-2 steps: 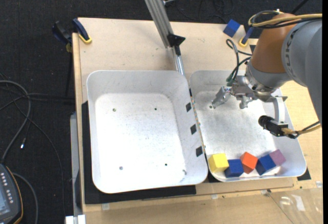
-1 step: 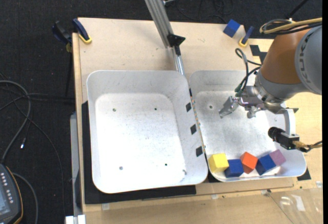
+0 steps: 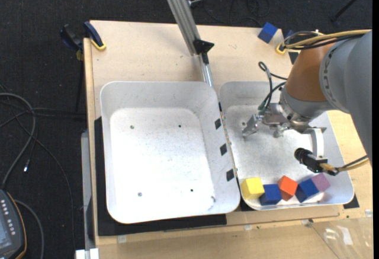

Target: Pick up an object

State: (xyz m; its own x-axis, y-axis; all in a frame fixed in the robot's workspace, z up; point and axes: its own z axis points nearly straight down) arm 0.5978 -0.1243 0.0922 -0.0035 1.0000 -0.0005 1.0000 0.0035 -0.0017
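Note:
Several small blocks lie in a row along the front wall of the right bin (image 3: 237,95): a yellow block (image 3: 253,186), a blue block (image 3: 270,194), an orange block (image 3: 288,186), a second blue block (image 3: 307,189) and a pale purple block (image 3: 321,181). My gripper (image 3: 253,125) hangs over the middle of this bin, above bare floor, roughly a hand's width behind the yellow block. It holds nothing that I can see. The grey arm with its orange band reaches in from the right.
The left bin (image 3: 112,95) adjoins the right one along a shared middle wall. A slanted metal pole (image 3: 177,6) ends near the bins' back junction. Another blue block (image 3: 267,32) sits on the bench at the back right. A clamp (image 3: 89,35) grips the bench's back left corner.

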